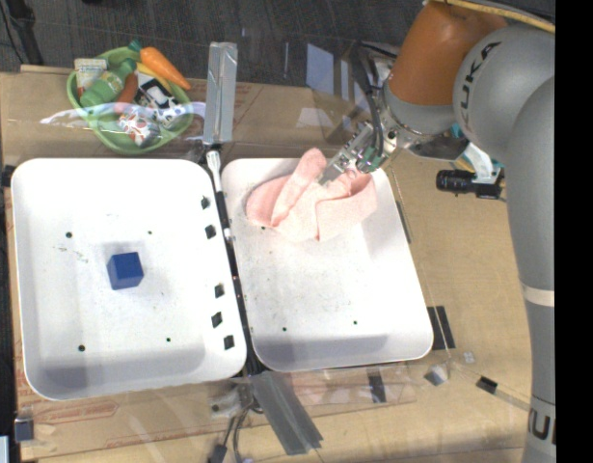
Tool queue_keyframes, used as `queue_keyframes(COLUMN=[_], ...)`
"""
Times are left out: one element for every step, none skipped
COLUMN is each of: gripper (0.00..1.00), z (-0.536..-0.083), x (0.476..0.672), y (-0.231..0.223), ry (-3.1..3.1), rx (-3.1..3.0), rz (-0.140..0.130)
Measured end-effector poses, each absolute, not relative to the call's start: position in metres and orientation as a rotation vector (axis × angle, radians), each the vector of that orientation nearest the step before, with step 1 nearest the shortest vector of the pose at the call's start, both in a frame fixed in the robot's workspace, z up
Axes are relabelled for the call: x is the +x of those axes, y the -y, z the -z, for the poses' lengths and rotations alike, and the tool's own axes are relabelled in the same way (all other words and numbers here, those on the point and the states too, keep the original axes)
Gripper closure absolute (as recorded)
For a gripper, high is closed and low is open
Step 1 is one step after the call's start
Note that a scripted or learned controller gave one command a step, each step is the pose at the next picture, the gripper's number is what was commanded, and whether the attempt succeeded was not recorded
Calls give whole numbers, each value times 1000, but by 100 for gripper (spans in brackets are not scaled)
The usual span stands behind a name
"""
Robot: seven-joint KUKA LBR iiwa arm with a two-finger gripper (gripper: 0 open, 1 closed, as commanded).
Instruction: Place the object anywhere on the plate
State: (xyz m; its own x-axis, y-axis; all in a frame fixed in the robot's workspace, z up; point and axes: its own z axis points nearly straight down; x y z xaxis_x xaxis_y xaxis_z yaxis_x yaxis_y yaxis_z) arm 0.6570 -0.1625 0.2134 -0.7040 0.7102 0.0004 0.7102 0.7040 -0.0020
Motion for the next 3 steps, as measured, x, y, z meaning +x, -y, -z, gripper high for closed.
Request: queue_keyframes(gripper=[100,100,100], z=[-230,-223,-227], x=[658,649,641], y=[162,104,46], ry=[2901,3078,3136], rx=[-1204,-597,1], rz=[-1,-1,0])
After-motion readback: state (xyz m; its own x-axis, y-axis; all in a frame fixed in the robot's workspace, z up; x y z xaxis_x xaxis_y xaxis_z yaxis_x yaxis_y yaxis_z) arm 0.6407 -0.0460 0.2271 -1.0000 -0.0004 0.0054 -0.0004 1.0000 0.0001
